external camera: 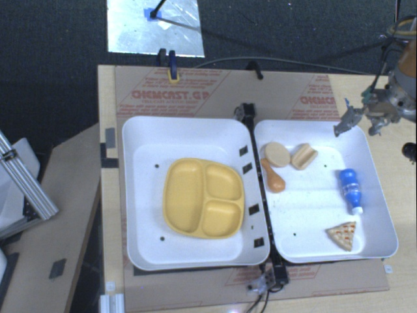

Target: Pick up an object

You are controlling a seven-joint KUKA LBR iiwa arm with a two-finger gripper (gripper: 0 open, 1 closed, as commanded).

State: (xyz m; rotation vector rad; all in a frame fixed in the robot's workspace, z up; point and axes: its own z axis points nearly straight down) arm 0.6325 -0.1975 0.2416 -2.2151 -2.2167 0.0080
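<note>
Since nothing is lifted yet, the job from this position is to choose one target and come down on it cleanly. Farthest to the left of the gripper (359,124) lies the left bin (140,142), bearing a yellow divided plate (202,197) with three compartments; that plate is wide and flat, a poor thing for two fingers, so I would leave it. Nearer, past the wall where the two bins meet, the right bin (371,168) holds the graspable things: a round tan bun (277,154) touching the top of an orange drumstick-like piece (273,176), and a small bread slice (303,156) just beside the bun. These three crowd together down and to the left of the gripper, so a descent there risks nudging a neighbour. Almost straight below the gripper lies a blue bottle (348,188) with a white cap, on its side and well apart from the rest; lower still sits a pizza wedge (343,235) near the bin's front corner. The gripper hangs over the bin's upper right rim, its two fingers spread apart with nothing between them. The bottle looks the best choice: straddle its body across the narrow width, centred, and close slowly, since a round body may roll.
</note>
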